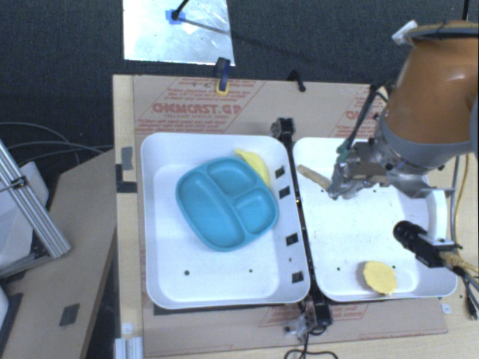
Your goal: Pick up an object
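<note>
Dark carpet surrounds the bench (90,223), whose brown cardboard sheet (202,103) with red lettering carries two shallow white bins side by side. Toward the far edge of the scene lies a shiny silver panel (176,21). On the left, the left bin (168,275) holds a blue divided plate (226,203) lying a little askew near its middle, and a yellow banana-like piece (256,163) peeks out from behind the plate's far right rim, touching it or partly tucked under it. Across the divider, the right bin (352,238) holds a flat round yellow object (380,277) near its near right corner and a slim tan stick-like piece (314,176) lying at its far left side, close to the divider. Reaching in from the right, the grey arm with its orange band (438,88) hangs over the right bin, and the gripper (340,189) sits low at the far left part of that bin, just beside the tan piece. From this angle I cannot tell how the gripper is set, nor whether it touches the tan piece. A black cylindrical part (419,243) juts out near the bin's right side, just beyond the round yellow object.
</note>
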